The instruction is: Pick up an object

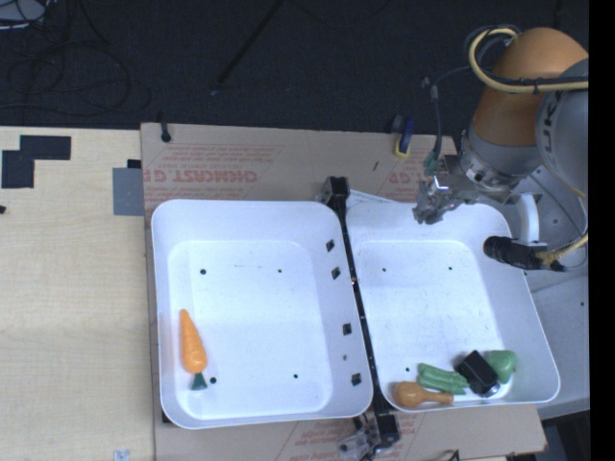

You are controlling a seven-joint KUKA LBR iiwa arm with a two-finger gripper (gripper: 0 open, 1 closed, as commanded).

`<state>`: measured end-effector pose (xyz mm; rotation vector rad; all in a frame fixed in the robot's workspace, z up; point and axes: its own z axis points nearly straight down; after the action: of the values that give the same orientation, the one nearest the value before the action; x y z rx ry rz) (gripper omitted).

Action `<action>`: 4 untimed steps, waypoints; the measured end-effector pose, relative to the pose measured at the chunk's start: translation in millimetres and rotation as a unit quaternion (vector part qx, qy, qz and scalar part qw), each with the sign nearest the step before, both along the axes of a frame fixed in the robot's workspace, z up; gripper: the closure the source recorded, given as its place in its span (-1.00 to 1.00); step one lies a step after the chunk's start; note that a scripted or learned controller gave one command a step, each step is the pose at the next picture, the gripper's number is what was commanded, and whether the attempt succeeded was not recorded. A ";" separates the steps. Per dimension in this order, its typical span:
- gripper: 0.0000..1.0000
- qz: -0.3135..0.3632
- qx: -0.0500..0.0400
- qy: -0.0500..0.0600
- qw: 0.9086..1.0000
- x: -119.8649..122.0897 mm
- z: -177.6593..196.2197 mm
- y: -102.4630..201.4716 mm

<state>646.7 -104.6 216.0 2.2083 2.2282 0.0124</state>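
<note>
Camera view, looking down on the bench: two shallow white plastic bins sit side by side on a brown cardboard sheet; the left bin holds a single orange toy carrot with a dark green stem, lying lengthwise near the bin's left wall, toward the front corner; the right bin keeps its things crowded in the front right corner; there a green pod-shaped toy lies just beside a small black block, which overlaps a rounded green toy; a tan pear-shaped toy rests just in front of the pod, against the bin's front wall.

The grey arm with its orange band comes in from the right, and the claw hangs over the back edge of the right bin, well apart from the cluster of toys and farther still from the carrot; nothing sits between its tips; whether the claw is apart or together, I cannot tell, it is too small and cluttered to read.

A blue and yellow clip sits at the cardboard's back edge; dark cables trail over the black floor behind.
</note>
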 end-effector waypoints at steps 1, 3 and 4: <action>1.00 -0.007 -0.002 0.007 1.000 -25.0 -25.1 -62.1; 1.00 -0.006 -0.001 0.008 1.000 -16.4 2.3 -28.0; 1.00 -0.006 -0.002 0.007 1.000 -27.3 -58.6 -90.7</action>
<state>619.4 -195.3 157.4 2.2279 2.2205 -0.0077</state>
